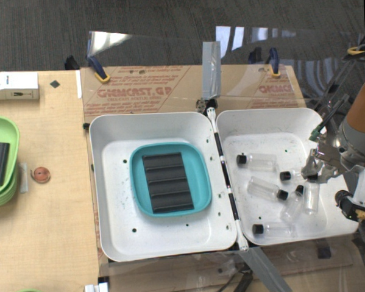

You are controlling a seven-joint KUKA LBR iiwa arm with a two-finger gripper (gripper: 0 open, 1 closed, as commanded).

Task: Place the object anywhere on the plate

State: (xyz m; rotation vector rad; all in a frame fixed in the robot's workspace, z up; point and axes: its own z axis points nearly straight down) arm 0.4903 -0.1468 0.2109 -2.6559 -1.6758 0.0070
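Note:
A teal plate (pixel 139 175) with a dark ribbed insert (pixel 167 182) lies in the left bin (pixel 114 237). Several clear vials with black caps are scattered in the right bin (pixel 273 128). One vial (pixel 257 163) lies near the upper left and another vial (pixel 273 230) near the front edge. My gripper (pixel 312 171) is at the bin's right side. An upright-looking vial (pixel 310 199) lies just below and in front of it. Whether the gripper touches that vial is not clear.
The bins' shared rim (pixel 223 171) runs between plate and vials. A green tray (pixel 0 161) and a small round orange piece (pixel 41 175) lie on the wooden bench at left. Cardboard (pixel 143 86) and clear sheeting stand behind the bins.

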